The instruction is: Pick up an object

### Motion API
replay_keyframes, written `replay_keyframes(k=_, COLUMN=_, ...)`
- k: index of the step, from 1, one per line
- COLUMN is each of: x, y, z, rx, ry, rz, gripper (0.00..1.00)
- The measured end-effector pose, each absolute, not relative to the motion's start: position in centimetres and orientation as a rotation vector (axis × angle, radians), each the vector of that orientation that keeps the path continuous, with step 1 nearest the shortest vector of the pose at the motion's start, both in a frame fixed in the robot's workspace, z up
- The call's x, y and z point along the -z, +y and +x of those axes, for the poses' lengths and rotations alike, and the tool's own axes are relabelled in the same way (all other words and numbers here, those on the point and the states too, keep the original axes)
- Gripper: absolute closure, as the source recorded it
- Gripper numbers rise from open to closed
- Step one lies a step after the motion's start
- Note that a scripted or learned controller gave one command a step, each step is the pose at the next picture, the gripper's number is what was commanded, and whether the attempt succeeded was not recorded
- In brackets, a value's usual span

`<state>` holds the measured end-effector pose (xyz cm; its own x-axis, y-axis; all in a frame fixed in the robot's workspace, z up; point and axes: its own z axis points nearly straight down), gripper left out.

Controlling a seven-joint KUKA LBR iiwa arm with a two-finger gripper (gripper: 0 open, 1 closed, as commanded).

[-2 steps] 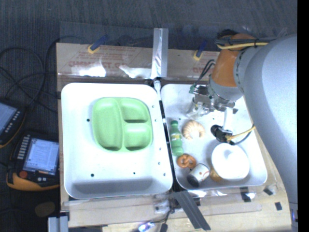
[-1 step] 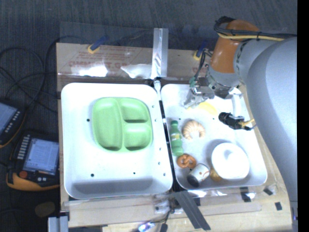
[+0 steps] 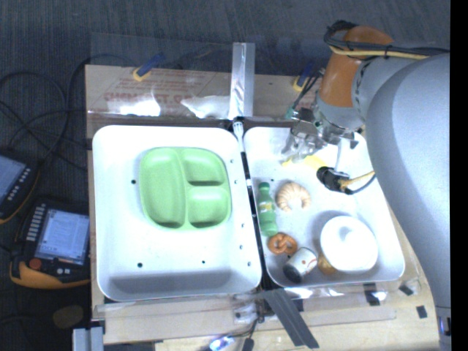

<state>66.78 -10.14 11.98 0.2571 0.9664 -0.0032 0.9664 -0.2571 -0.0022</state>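
Note:
My gripper [image 3: 295, 151] hangs over the far left part of the right bin [image 3: 392, 258], pointing down. A small yellow thing [image 3: 313, 159] lies just to its right, partly hidden by the wrist. Below the gripper lies a beige ridged pastry [image 3: 292, 195], and a green bottle [image 3: 265, 205] rests along the bin's left wall. A glazed donut [image 3: 281, 243] and a small tipped cup [image 3: 300, 263] sit near the front. A white upturned bowl [image 3: 349, 242] stands at the front right. I see nothing held in the gripper.
The left bin [image 3: 117, 262] holds a green divided plate [image 3: 184, 186]. A metal divider [image 3: 242, 79] rises between the bins at the back. The arm's grey body covers the right side of the bench.

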Motion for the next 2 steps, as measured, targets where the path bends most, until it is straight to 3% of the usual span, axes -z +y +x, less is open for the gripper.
replay_keyframes(k=1, x=-18.3, y=-4.9, z=66.8, rx=0.008, ry=1.202, rz=2.900, gripper=1.00)
replay_keyframes(k=2, x=-20.2, y=-2.6, z=65.9, rx=0.008, ry=0.634, rz=3.074, gripper=1.00)
